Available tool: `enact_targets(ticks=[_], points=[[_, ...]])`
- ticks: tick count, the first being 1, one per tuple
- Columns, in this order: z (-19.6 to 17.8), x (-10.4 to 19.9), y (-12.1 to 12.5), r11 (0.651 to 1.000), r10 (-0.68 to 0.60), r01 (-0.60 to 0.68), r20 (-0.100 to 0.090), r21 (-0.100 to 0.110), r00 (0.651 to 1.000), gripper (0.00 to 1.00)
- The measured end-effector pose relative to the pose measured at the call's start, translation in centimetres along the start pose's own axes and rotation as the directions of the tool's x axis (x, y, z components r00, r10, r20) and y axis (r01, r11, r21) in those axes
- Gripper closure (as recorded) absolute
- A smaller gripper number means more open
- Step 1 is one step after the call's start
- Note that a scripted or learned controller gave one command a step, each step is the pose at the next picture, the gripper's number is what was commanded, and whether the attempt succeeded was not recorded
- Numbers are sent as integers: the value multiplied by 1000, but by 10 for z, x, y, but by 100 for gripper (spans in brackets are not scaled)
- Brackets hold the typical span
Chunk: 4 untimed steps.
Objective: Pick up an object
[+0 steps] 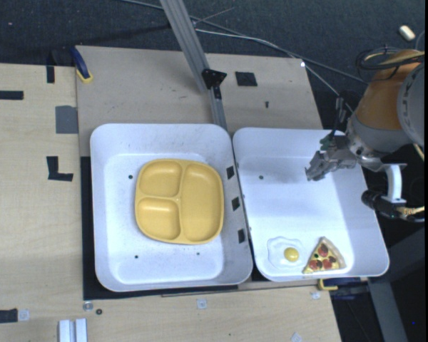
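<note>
Approach step: pincer (317,169) over right bin (357,212), finger state unclear, nothing held. Next: reach toward fried egg (285,251) or pizza slice (325,256).

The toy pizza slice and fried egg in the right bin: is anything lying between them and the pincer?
Nothing visible does. The pincer hangs over the right bin's far part, while the fried egg and pizza slice lie side by side at its near edge, with bare white floor between.

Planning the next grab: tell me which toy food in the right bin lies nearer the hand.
The fried egg, white with a yellow yolk. It lies left of the pizza slice, slightly closer to the hand.
</note>
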State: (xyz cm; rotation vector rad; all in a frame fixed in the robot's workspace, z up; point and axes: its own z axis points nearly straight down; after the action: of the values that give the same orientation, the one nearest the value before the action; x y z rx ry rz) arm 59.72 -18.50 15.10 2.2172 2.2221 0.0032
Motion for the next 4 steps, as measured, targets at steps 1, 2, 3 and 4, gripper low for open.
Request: enact_targets(ticks=[1,2,3,4], points=[[-60,-3,-6,1000,1,-1,1,0,1000,100],[-66,-2,-5,1000,1,-1,-1,3,1000,100],[-76,48,3,1000,-5,5,-2,3,1000,100],[-82,94,11,1000,-4,4,-2,4,1000,100]])
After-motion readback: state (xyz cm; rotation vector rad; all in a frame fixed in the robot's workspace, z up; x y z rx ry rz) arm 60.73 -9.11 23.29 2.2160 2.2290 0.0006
